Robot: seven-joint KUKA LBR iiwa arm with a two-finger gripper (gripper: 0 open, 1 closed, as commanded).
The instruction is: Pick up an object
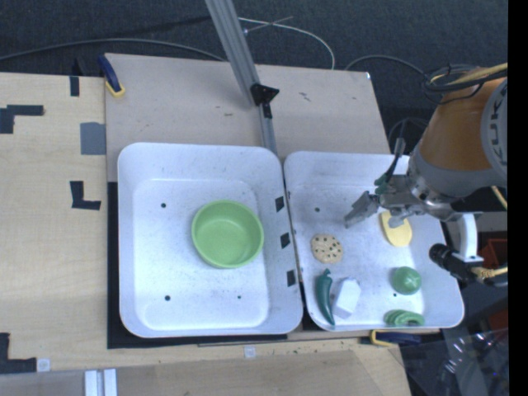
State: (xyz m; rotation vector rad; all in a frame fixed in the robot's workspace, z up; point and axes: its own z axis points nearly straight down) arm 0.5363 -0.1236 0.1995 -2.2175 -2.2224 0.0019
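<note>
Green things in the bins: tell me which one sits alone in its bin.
The green bowl is alone in the left bin. The other green pieces share the right bin with the cookie.

1. Both bins, left (144, 221) and right (346, 180), are white, speckled with dark flecks.
2. The bowl (227, 233) is light green.
3. The cookie (327, 247) is tan with dark chips.
4. The pepper (323, 294) is dark green.
5. The block (346, 296) beside it is white.
6. The yellow piece (398, 231) is pale yellow.
7. The round fruit (405, 280) and ring (403, 318) are green.
8. The arm (466, 134) shows orange over grey.

Grey arm (462, 167), orange band
</note>
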